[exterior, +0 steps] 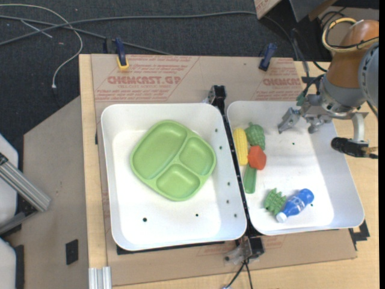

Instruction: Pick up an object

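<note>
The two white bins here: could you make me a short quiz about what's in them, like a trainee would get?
1. True or false: the green divided plate lies in the left bin.
2. What lies directly beside the yellow corn in the right bin? A) the blue bottle B) the green vegetable C) the green divided plate
3. Fill in: the blue bottle touches a green ____ toy.

Key: 1. True. 2. B, the green vegetable. 3. Spiky.
</note>
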You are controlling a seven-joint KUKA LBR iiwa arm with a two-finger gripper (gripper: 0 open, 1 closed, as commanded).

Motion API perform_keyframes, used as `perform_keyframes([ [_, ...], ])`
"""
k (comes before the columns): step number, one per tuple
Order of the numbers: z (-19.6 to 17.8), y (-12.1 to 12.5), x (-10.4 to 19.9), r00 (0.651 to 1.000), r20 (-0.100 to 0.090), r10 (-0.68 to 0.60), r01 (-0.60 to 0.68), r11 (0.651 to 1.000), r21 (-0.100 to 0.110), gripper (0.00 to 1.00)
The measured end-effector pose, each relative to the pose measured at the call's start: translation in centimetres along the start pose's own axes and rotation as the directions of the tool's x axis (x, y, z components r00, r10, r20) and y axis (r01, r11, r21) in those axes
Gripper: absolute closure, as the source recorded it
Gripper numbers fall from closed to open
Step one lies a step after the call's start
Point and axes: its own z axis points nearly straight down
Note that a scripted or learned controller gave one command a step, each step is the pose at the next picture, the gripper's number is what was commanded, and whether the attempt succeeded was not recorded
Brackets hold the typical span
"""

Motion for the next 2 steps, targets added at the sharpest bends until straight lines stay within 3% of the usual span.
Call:
perform_keyframes([
  [1,-1.6,0.2,0.0,1.000,0.002,-0.001,0.001,1.000,-0.008,1.00],
  [2,-6.0,0.4,0.0,1.000,0.003,0.000,0.000,1.000,-0.011,1.00],
])
